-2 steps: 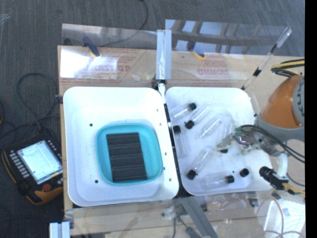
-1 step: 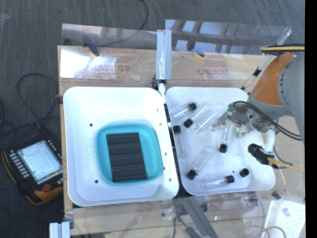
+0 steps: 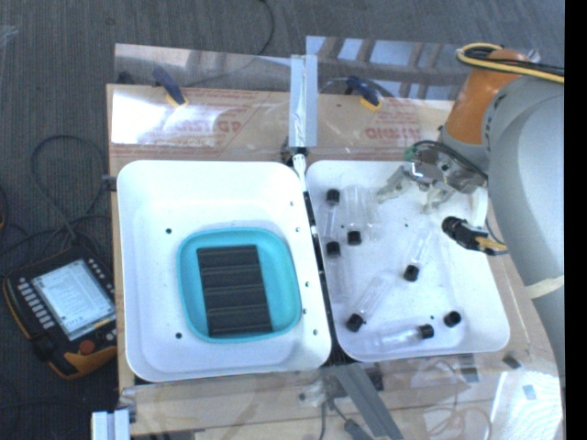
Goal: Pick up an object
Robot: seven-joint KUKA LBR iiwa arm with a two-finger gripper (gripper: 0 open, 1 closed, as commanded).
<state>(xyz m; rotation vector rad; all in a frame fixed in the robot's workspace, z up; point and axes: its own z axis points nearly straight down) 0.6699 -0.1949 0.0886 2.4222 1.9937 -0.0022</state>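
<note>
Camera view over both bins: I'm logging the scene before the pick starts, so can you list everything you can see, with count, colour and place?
left bin: one, white, left half of the bench.
right bin: one, white, beside it on the right.
tray: one, teal with a dark ribbed insert, in the left bin.
vials: several, clear with black caps, scattered in the right bin; exact count unclear.
clamps: two, blue and yellow, on the back edge of the bench.
pendant: one, black and orange, on the floor to the left.
arm: one, grey with orange band, at the right.
gripper: one, over the right bin's back corner.
</note>
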